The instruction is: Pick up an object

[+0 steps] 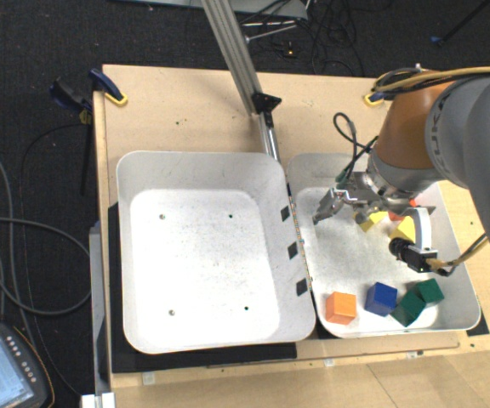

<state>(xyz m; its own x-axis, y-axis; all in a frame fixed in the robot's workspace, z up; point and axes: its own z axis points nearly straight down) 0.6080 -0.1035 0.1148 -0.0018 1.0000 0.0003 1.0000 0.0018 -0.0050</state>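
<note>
My gripper [331, 206] hangs over the upper left part of the right bin [313, 170], open with nothing between its fingers. Just to its right lie a small yellow block [367, 221] and a larger yellow piece [405, 228], partly hidden under the wrist, with a bit of red [395, 217] between them. Along the bin's front edge sit an orange block [341, 306], a blue block [381, 298] and two green blocks [421, 301] touching each other. The gripper is well apart from those front blocks.
The left bin [143, 185] stands beside the right one, their rims meeting at the middle. A metal pole [232, 45] slants in from the top to the bins' shared back corner. The arm [449, 134] covers the right bin's back right part.
</note>
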